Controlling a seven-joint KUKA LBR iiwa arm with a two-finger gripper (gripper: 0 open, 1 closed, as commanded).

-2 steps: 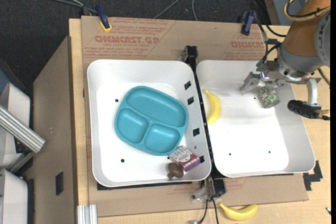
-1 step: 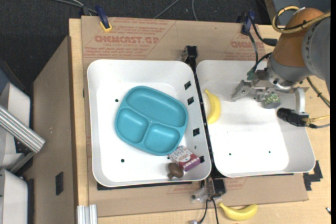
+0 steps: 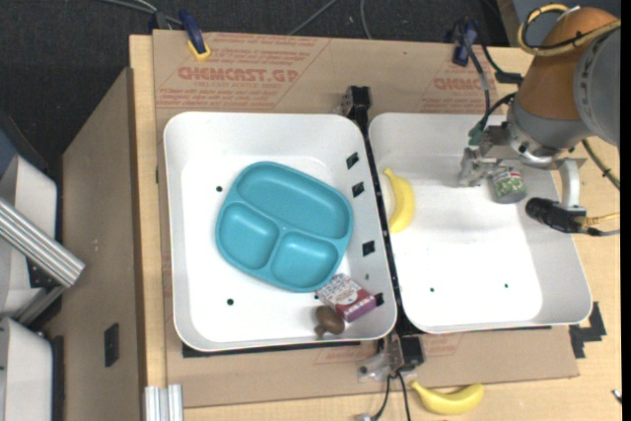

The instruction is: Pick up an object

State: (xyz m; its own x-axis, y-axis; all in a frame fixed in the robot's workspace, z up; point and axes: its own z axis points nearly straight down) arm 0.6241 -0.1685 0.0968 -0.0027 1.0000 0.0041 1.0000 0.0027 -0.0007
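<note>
Tray in L bin, banana R bin

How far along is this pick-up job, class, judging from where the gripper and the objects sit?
Done: the gripper has reached into the right bin, by its far edge. In hand: a small greenish object sits at its fingertips; whether it is gripped is unclear. Left: a lift. The banana, the blue divided plate and the small carton lie untouched.

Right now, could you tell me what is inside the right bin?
The right bin holds a banana against its left wall. The gripper is at its far edge, with a small greenish object beside it. The arm hides what lies beneath it.
</note>
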